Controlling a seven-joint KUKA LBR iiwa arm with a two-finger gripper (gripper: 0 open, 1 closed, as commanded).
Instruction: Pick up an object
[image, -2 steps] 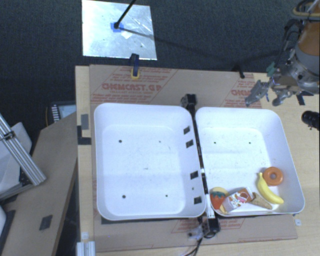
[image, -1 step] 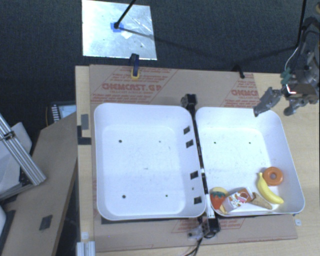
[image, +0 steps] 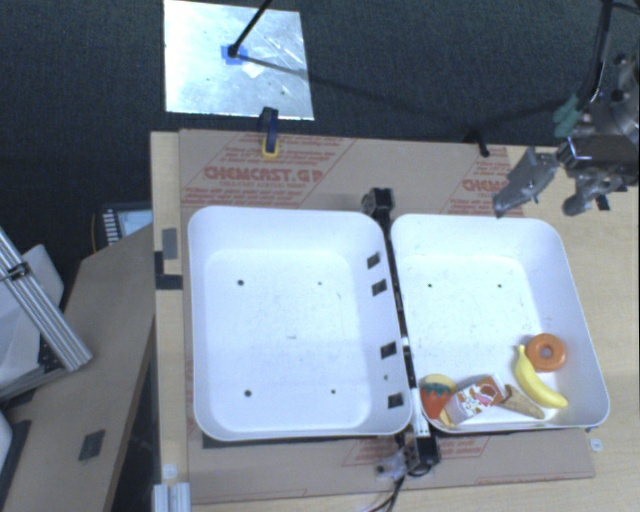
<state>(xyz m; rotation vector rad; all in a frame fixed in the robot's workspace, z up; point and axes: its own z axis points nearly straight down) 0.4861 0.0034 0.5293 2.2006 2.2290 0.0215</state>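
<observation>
End effector at upper right, fingers spread apart, nothing between them, pointing down-left.

The table is covered with a sheet of brown cardboard printed in red letters. Two shallow white bins sit side by side on it, the left bin and the right bin, touching along a middle seam with black clips. A yellow clamp grips the far edge of the cardboard.

Two bins, one banana, one donut
</observation>
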